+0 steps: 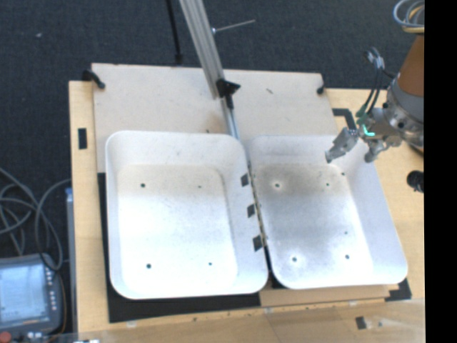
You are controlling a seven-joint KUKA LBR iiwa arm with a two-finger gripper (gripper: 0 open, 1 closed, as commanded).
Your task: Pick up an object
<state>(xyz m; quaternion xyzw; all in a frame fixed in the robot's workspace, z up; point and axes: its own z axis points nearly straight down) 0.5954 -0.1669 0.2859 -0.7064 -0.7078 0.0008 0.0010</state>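
My gripper [355, 151] hangs over the far right corner of the right bin [371, 213], just above its rim. Its two grey fingers [338, 147] stand apart, so it is open, and nothing sits between them. A small green light glows on the wrist above the fingers. The arm's orange band shows at the right edge of the view. The right bin's floor shows bare white plastic with dark scuffing and a few small holes.
The left bin [128, 213] lies beside the right one, joined by clips along the middle seam. A slanted aluminium pole [203, 41] rises from the bench behind the bins. Cables and a small screen lie on the floor at the left.
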